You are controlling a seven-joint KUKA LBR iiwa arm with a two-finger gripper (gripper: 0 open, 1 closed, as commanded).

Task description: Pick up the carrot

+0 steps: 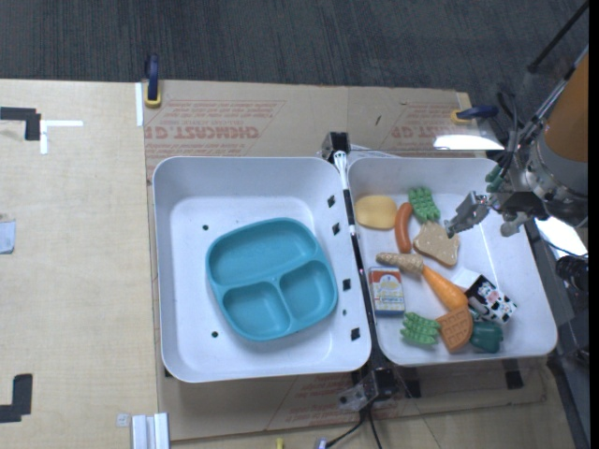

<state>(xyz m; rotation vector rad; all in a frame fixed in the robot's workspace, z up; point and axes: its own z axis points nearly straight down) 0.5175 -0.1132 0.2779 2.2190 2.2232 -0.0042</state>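
Over the right bin [538, 340], tool [465, 215] hovers above the toast [436, 244], grip state unreadable, nothing visibly held. Approach step; next move: shift near-left, down onto carrot [444, 288].

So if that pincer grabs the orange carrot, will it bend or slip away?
The carrot looks like a smooth, tapered toy, so it probably stays stiff and weighs little. Its round, narrowing shape may let it slide or roll out of a pinch. It lies packed among the bread slice and waffle, so neighbours may get nudged.
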